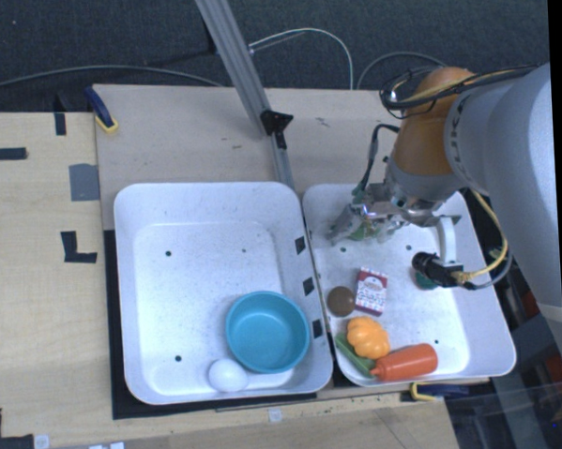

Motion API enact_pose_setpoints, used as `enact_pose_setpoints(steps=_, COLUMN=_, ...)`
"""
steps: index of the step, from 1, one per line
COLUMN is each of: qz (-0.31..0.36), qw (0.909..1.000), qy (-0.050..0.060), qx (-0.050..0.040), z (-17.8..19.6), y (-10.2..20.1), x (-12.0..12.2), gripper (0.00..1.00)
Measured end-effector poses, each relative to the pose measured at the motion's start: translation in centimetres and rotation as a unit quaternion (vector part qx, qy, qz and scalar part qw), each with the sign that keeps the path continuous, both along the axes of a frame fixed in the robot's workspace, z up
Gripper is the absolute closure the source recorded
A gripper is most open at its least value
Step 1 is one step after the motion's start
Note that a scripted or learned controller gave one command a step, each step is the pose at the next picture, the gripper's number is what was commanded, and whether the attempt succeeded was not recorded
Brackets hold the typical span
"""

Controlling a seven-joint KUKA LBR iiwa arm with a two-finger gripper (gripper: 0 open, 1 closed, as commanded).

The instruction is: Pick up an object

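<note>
Carrot [405,361], pepper [367,336], carton [371,291] in right bin [484,340]; bowl [266,330] left.

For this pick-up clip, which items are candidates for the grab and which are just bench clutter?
Candidates, right bin: red box, brown ball, orange pepper, carrot. Left bin: blue bowl, white ball.

Clutter: metal pole, cables, tape marks.

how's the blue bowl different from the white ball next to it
The blue bowl is blue and open-topped; the white ball is white and closed all round. The bowl is clearly the larger; the ball is much smaller. The bowl sits further into the left bin; the ball lies at that bin's near edge, against the bowl's lower left side. Both are round and lie in the left bin, away from the gripper over the right bin.
</note>
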State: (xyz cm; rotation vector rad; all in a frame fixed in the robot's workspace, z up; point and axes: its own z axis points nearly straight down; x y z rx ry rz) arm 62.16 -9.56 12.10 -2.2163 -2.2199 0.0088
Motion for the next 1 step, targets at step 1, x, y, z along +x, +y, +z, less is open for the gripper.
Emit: enact_pose_setpoints(steps=1, qz=0.000, qw=1.0000, qy=-0.003, qx=-0.0007, z=-3.29, y=0.06, x=0.01, gripper=0.00)
